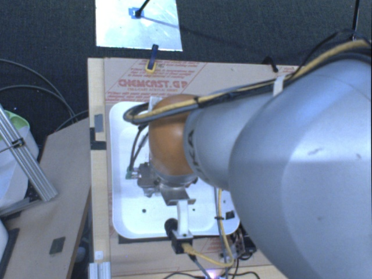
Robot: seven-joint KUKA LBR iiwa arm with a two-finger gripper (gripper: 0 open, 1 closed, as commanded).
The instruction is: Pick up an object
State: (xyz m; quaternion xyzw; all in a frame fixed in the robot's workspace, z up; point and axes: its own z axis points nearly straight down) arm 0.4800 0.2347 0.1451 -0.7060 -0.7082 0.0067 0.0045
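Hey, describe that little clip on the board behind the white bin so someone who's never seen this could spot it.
Start at the white bin under the grey arm, then look past its far edge to the brown board printed with red lettering. At that board's far edge sits the clip, a dark blue handle with a yellow tip, the only blue and yellow thing there.

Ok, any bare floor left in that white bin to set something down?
Bare floor shows in the white bin along its left wall and at the near-left corner, with a strip along the near rim. The arm and wrist crowd the middle and right.
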